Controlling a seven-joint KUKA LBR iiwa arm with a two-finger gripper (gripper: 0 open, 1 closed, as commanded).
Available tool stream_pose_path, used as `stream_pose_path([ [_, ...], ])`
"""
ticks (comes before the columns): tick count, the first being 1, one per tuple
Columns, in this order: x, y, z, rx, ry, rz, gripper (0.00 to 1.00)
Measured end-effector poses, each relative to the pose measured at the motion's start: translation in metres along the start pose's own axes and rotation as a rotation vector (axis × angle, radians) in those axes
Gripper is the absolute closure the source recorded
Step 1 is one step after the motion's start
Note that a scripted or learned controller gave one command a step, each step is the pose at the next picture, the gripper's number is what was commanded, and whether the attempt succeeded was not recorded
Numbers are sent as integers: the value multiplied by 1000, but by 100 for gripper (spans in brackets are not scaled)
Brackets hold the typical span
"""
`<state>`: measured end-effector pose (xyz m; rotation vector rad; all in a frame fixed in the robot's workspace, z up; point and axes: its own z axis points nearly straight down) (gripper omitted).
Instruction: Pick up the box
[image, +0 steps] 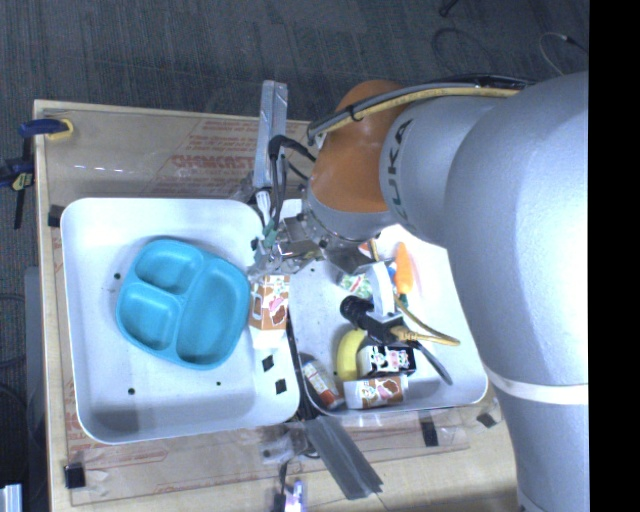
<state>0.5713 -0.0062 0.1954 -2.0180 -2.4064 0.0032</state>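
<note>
Grey and bulky, the arm (500, 190) sweeps in from the right, its orange band (350, 150) sitting just above the wrist, and the two-finger gripper (272, 252) is down over the ridge where the two shallow white bins meet. Right under it, a small brown-and-white printed carton box (269, 303) lies on that dividing ridge, its top edge touching or just below the gripper (too close to call whether the box is actually between the fingers, and whether they are apart or together I cannot tell, as the wrist body covers them from above). Over in the left white bin (90, 400), a bright blue plastic tray with three compartments (185, 302) lies flat near the middle, well apart from the bin's left wall and just beside the box. The right white bin (450, 385) is a jumble: a yellow banana-like piece (347, 352) near the lower middle, a black-and-white printed carton (388, 358) touching it on the right, a brown-labelled packet (375, 393) below that against the front wall, a small dark bottle (318, 380) lying tilted near the dividing ridge, and an orange slender object (403, 270) higher up, partly tucked under the arm. A wooden bench (140, 140) carries both bins.
</note>
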Motion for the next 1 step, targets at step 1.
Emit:
stream_pose_path([
  [1, -59, 22, -73, 0, 1, -91, 100],
])
